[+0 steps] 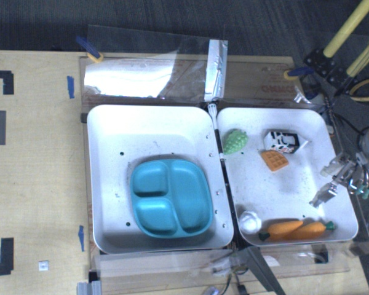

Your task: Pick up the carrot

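The orange carrot with a green stub lies lengthwise along the near wall of the right bin. My gripper reaches in over the bin's right edge, above and to the right of the carrot and apart from it. Its two metal fingers are spread open with nothing between them.
The right bin also holds a green bumpy ball, a black-and-white item, a small waffle and a white object just left of the carrot. In the left bin sits a blue divided plate.
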Controlling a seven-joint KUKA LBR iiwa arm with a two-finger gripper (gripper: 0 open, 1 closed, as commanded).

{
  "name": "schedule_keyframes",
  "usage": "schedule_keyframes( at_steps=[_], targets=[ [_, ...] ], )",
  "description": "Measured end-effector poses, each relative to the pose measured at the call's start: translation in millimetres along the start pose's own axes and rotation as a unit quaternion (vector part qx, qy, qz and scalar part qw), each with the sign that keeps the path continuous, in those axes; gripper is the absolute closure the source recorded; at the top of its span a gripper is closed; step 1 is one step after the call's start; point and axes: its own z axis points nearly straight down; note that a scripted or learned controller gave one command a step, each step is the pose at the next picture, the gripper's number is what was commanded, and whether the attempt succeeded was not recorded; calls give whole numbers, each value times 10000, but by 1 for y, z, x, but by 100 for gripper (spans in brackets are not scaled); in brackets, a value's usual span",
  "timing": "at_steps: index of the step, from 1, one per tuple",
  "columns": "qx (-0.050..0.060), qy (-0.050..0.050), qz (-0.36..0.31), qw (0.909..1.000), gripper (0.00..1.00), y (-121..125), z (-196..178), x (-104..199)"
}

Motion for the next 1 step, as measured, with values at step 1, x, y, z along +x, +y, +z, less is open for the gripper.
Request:
schedule_keyframes(
  at_steps=[1],
  targets=[
    [5,46,-118,9999,0,31,58,45]
  ],
)
